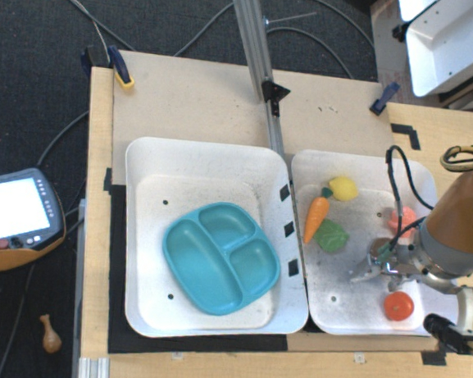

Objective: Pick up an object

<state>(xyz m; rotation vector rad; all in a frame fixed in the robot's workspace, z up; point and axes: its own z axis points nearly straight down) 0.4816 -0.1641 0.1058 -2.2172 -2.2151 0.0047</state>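
Observation:
In the right bin (333, 312) lie a yellow lemon (343, 188), an orange carrot (316, 219), a green vegetable (332, 236), a red tomato (398, 305) and a pink item (404, 218) partly hidden by the arm. My gripper (374, 267) reaches in from the right and hangs low over the bin floor. It is right of the green vegetable and just above-left of the tomato. Nothing shows in its grasp.
The left bin (151, 177) holds a blue divided plate (222, 257). A metal pole (260, 54) slants over the gap between the bins. A black cable (398, 178) loops over the right bin's far corner. A teach pendant (12, 218) lies off the bench at left.

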